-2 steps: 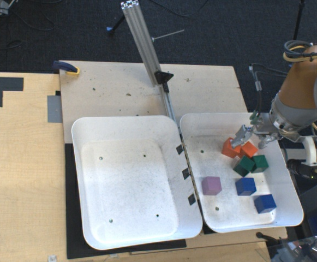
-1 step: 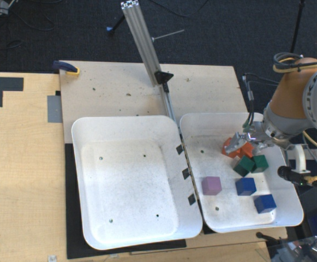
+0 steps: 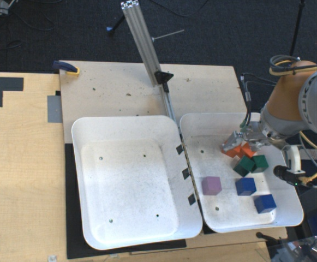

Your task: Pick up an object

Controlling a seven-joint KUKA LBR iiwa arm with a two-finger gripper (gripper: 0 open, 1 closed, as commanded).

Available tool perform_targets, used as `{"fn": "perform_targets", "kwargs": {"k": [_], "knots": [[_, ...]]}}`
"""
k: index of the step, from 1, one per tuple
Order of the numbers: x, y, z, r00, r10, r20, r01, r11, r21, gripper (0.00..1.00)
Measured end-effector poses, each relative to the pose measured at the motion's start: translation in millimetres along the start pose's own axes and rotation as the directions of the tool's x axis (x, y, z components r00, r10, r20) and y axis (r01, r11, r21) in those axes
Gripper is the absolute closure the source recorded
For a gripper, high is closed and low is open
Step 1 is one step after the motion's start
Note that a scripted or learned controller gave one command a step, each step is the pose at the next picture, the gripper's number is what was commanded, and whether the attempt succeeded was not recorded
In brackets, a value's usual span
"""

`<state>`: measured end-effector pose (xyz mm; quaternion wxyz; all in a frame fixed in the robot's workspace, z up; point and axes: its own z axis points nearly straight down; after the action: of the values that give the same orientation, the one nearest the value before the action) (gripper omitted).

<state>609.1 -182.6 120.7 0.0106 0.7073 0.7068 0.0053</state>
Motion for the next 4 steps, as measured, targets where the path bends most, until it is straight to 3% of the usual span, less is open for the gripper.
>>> {"fn": "perform_targets", "kwargs": {"k": [1,2,3,4], "knots": [[-2,0,-9,1.000,0.003,0.002,-0.003,1.000,-0.001,1.00],[-1,4,-51,1.000,-0.002,-0.007,0.002,1.000,0.021,1.00],[-6,-3,-107,1.000,0.002,-0.006,-0.002,1.000,0.019,1.00],[-8,-3,-127,1.000,-0.002,-0.007,0.002,1.000,0.022,1.00]]}}
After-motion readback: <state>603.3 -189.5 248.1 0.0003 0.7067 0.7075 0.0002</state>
